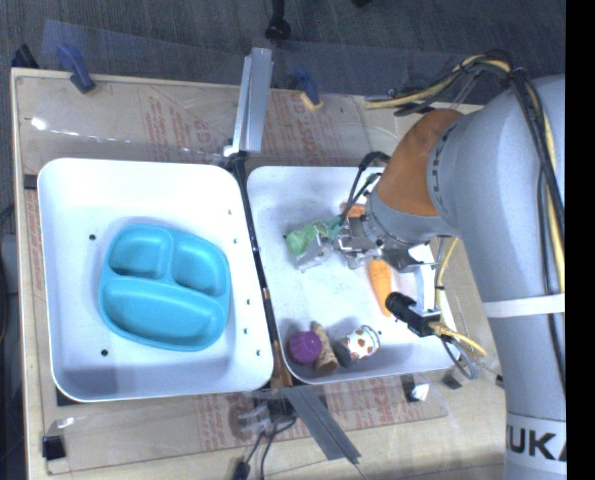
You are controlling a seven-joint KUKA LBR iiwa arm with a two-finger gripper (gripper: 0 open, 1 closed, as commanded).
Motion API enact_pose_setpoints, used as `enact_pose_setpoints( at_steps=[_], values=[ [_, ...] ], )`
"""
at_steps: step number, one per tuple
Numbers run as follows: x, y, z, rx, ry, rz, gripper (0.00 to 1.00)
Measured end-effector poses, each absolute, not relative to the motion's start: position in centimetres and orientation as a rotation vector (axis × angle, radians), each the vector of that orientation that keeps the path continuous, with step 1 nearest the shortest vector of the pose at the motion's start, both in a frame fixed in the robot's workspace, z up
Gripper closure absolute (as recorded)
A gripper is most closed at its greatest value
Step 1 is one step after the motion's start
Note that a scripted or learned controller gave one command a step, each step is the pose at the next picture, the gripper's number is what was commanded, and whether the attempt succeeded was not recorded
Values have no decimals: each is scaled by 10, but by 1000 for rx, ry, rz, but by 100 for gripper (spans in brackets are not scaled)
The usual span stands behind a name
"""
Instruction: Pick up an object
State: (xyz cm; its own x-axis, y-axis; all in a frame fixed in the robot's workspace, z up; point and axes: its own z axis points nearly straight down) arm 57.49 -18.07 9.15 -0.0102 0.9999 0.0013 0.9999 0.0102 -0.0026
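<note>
Tool [335, 238] low in the right bin [277, 193], at the end of the grey arm [497, 198] with its orange band [417, 173], which reaches in from the right. Tool tips lie against a green object [302, 238], leafy-looking, near the bin's middle. How far the tool is parted cannot be told; tips are small, metallic and crowded against the green piece. Touching or just beside it, but not clearly seen between the tips.

Right bin, count:
- one green object, at the tool
- one orange piece, carrot-like [379, 282], just right of the tool, partly under the wrist
- one purple round object [304, 346], at the near edge
- one brown piece [324, 348], touching the purple one on its right
- one small white object with red spots [361, 343], just right of the brown piece
- a small orange bit [354, 209] shows by the wrist; cannot tell what it is

Left bin [67, 198]: one blue divided tray [165, 286], three compartments, lying flat about mid-bin.

Two white bins side by side on the counter [127, 118], a metal bar [251, 98] running up from where they meet. Two blue clamps [74, 67] on the far edge of the counter
</note>
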Motion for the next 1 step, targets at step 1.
enact_pose_setpoints(
  at_steps=[1],
  values=[
    [639, -177, 92, -2210, -2229, 3, 0]
  ],
)
